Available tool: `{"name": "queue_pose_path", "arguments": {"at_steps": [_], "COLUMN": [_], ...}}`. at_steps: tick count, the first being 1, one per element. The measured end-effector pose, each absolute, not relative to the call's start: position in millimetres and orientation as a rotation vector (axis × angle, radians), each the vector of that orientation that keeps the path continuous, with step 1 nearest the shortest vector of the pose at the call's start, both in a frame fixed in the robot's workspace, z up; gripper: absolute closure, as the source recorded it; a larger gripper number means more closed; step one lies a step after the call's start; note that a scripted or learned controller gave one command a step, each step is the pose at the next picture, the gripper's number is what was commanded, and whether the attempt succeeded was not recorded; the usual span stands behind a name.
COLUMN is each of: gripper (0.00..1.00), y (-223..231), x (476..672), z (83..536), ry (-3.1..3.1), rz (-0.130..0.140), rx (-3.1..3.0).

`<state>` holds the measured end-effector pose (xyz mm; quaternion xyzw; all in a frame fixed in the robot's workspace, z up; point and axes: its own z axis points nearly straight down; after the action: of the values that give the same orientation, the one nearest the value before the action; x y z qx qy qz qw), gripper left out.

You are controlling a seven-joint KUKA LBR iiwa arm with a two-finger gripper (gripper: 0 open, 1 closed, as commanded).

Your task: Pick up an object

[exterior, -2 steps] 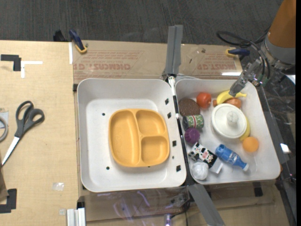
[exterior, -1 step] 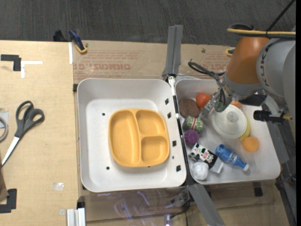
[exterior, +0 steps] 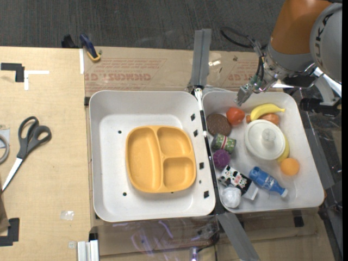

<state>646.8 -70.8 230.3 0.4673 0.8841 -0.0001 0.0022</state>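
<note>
A: Where is the thing to be picked up found?

B: No single object is named by the task, so any item in the right bin (exterior: pixel 304 145) may be taken. Nearest the gripper (exterior: pixel 243 95) a small red tomato (exterior: pixel 235 115) is seen, with a yellow banana (exterior: pixel 266 111) just beside it and a brown round piece (exterior: pixel 218 124) on its other side. All are lying on the bin floor.

A: Has anything been lifted?

B: Nothing is seen between the gripper's tips. The gripper is held above the far edge of the right bin, near the tomato but apart from it. Whether it is spread or closed cannot be told; the tip is too small and blurred.

A: What else is lying in that bin?

B: A white lidded pot (exterior: pixel 265 138), an orange ball (exterior: pixel 290 167), a blue bottle (exterior: pixel 267 181), a purple ball (exterior: pixel 221 159), a green can (exterior: pixel 224 143) and a black-and-white spotted piece (exterior: pixel 234 176) are crowded together. In the left bin (exterior: pixel 103 145) a yellow divided plate (exterior: pixel 161 159) is lying alone.

A: So how far along is the task judged to be?

B: It is judged to be at the approach. The descent, the closing on an object and the lift are all left to be done. On the counter (exterior: pixel 43 189), scissors (exterior: pixel 24 143) are lying well apart from both bins.
</note>
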Motion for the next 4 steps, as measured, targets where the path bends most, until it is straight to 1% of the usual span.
{"name": "queue_pose_path", "arguments": {"at_steps": [1, 2, 3, 4], "gripper": [1.00, 1.00, 1.00, 1.00], "y": [3.7, -107.4, -139.9, -126.9], "x": [629.9, 636.7, 615.7, 615.0], "z": [253.9, 282.6, 103.5, 280.0], "ry": [2.712, 2.775, 2.809, 2.827], "rz": [-0.002, -0.003, 0.002, -0.001], "rx": [1.584, 1.467, 1.395, 1.364]}}
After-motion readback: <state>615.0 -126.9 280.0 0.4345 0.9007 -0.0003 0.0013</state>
